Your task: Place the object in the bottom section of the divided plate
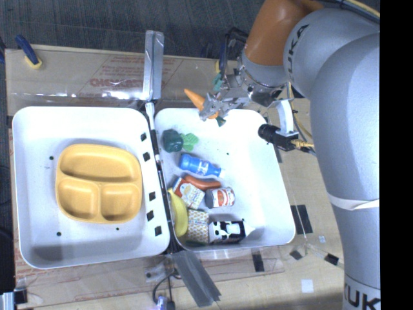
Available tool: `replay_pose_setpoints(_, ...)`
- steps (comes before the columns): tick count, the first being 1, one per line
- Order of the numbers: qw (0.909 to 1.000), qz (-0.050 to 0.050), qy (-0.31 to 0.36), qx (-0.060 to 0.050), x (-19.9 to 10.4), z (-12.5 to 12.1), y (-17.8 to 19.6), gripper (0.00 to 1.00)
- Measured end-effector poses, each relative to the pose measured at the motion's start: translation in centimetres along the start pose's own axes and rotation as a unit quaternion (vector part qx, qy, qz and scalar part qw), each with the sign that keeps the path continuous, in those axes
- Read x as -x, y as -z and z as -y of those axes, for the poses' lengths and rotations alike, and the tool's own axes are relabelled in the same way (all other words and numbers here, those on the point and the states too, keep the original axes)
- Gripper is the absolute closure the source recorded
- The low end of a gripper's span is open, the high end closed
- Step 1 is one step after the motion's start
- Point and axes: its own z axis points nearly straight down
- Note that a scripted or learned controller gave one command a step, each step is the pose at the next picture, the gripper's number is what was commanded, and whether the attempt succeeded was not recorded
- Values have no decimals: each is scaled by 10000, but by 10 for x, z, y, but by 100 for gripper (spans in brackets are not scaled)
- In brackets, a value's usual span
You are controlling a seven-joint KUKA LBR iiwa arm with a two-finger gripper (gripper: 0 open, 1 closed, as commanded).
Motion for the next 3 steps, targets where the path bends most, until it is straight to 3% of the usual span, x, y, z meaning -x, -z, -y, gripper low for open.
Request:
replay_pose_setpoints(1, 9983, 5, -581, 9, 8, 35, 97, 100)
replay_pose_setpoints(2, 10000, 2, 27, -9, -70, 2, 50, 100)
replay_pose_setpoints(3, 10000, 3, 26, -6, -70, 2, 50, 0)
